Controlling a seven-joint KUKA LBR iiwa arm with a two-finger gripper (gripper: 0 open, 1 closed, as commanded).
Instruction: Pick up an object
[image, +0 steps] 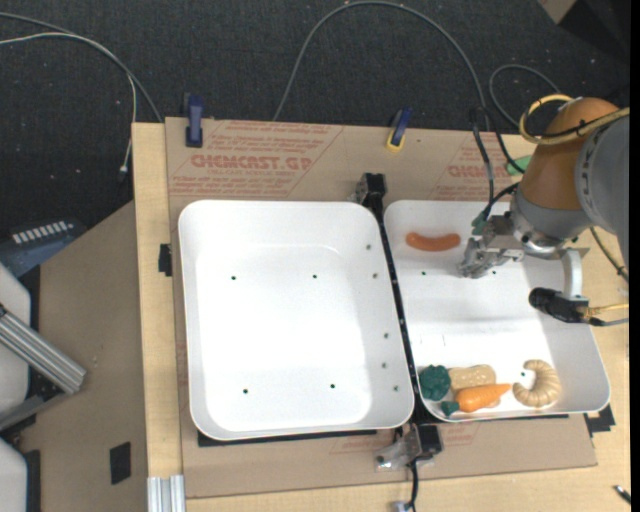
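Dark speckled carpet all around, loose cables looping across it, and a brown cardboard-topped bench (280, 150) with red print under two shallow white bins. Over the far part of the right-hand white bin (480, 320), the small metal two-finger gripper (477, 262), hanging from a grey wrist beneath the orange band of the arm (570, 160). Nothing visibly between the fingers; too small and too shadowed to say whether spread or closed, so cannot tell. Just to the gripper's left, near but apart, a slim orange-red sausage-shaped toy (433, 240) lying flat by the bin's far wall. Well apart, along the near edge of the same bin, a tight row: dark green lumpy toy (434, 381), tan bread-like piece (471, 376), bright orange carrot-shaped piece (479, 398) and a curled beige croissant-like toy (540, 384), the first three touching or nearly so. Further out, the left-hand white bin (200, 300), bare but for a few dark dots.

Probably the approach step, with no grasp made yet. Likely next: shift sideways over the sausage, the nearest and most isolated target, line the fingers across its narrow width, descend and close. Main risk: nudging it against the far wall and missing
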